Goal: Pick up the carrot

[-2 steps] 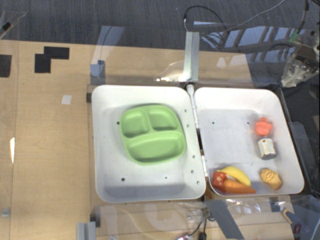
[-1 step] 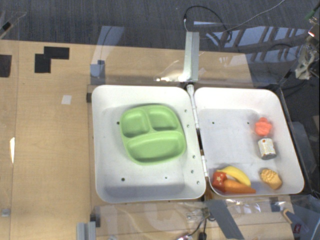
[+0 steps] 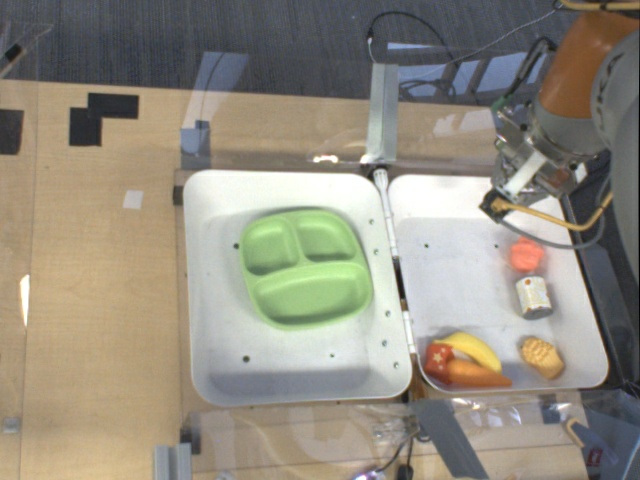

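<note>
1. The hand [image 3: 497, 205] is located over the far edge of the right bin [image 3: 440, 258], near its right corner; it is carried on the arm [image 3: 580, 78], which enters from the right of the view; nothing is seen between its tips.
2. Whether the hand is apart or together cannot be told; it is too small and too dark against the bin rim.
3. The carrot [image 3: 476, 373] is lying flat in the near left corner of the right bin; its long axis runs roughly left to right.
4. The carrot is crowded by neighbours: a banana [image 3: 472, 349] lies just behind it, touching or nearly so; a red item [image 3: 438, 355] sits just beside its left end; the bin walls confine it at the near side and at the left. This packing is judged to result from loose items settling into the corner.
5. Other items are spread along the right side of the bin: a pink-orange item [image 3: 526, 256], a small can [image 3: 533, 296] and a yellow-brown item [image 3: 541, 357]; all stand well apart from the carrot.
6. A green divided plate [image 3: 303, 266] is held in the left bin [image 3: 220, 368]; it plays no part in this task.
7. Relative to the hand, the carrot lies at the opposite edge of the same bin, nearer the camera and slightly leftward; the two are well apart; the pick is judged not yet begun.
</note>
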Robot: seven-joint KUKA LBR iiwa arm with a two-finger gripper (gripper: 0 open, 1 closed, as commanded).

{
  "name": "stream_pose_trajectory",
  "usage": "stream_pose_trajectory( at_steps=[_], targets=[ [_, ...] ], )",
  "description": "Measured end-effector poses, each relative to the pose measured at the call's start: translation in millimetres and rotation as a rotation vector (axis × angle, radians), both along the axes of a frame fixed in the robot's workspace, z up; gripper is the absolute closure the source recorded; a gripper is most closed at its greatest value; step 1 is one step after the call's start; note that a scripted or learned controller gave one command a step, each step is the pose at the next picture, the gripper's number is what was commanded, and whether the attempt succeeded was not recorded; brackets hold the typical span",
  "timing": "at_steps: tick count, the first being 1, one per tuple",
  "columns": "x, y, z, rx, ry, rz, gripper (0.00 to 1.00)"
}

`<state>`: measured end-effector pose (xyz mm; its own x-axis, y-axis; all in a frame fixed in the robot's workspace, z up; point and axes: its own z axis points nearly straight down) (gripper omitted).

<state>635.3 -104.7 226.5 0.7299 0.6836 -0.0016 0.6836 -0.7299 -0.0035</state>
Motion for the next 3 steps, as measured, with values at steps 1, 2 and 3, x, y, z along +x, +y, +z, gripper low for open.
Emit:
stream_pose_trajectory(
  at_steps=[1, 2, 3],
  targets=[
    [-9.5, -20.2, 78.2, -0.002, -0.004, -0.161, 1.00],
    [-15.4, -64.2, 134.7, -0.003, -0.003, -0.382, 1.00],
    [13.3, -99.5, 207.6, -0.003, -0.004, -0.542, 1.00]
  ],
)
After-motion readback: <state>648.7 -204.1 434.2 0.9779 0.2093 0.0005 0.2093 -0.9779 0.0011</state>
